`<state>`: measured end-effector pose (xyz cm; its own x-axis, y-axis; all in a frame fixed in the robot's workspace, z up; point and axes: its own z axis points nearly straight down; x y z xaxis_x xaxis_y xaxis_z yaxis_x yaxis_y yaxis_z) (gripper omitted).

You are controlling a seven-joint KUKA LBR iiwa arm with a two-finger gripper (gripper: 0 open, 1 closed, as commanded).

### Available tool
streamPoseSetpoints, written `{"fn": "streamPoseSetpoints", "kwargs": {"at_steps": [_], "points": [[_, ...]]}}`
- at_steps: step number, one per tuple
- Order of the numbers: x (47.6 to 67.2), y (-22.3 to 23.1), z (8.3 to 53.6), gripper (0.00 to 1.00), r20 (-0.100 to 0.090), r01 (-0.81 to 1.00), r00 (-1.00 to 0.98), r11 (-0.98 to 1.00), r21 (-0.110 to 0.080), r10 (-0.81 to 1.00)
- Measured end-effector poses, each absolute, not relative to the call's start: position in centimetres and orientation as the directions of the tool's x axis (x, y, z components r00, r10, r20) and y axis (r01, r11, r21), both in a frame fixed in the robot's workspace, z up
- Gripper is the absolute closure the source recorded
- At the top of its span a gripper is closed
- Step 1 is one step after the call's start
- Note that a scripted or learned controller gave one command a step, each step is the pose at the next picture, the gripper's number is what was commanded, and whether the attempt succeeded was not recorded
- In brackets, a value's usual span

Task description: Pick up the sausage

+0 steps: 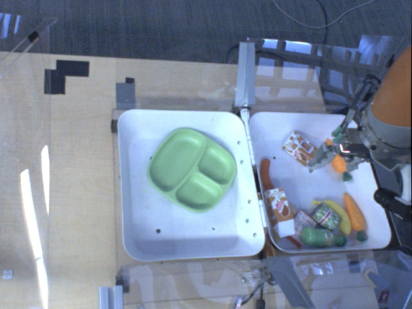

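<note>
The sausage (265,172) is a short reddish-brown link lying along the left wall of the right bin (283,124), near the divider. My gripper (333,161) hangs over the right half of that bin, roughly a hundred pixels right of the sausage and slightly further back. A small orange round thing (339,165) sits right at the gripper's tip. The arm's orange band (394,98) shows at the view's right edge.
A green divided plate (193,168) lies in the left bin (138,237). In the right bin are a snack packet (299,148), a brown-and-white carton (278,203) just in front of the sausage, a banana (336,211), a carrot (355,213) and a green bottle (320,237).
</note>
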<state>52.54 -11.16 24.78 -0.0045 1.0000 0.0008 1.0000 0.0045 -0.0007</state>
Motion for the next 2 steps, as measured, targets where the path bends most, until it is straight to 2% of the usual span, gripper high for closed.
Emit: {"fn": "streamPoseSetpoints", "kwargs": {"at_steps": [1, 2], "points": [[52.66, -11.1, 25.7, 1.0, 0.001, 1.0, -0.007, 0.007, 0.0, 1.0], [52.66, -11.09, 25.71, 0.0, 0.001, 1.0, -0.006, 0.006, 0.0, 1.0]]}}
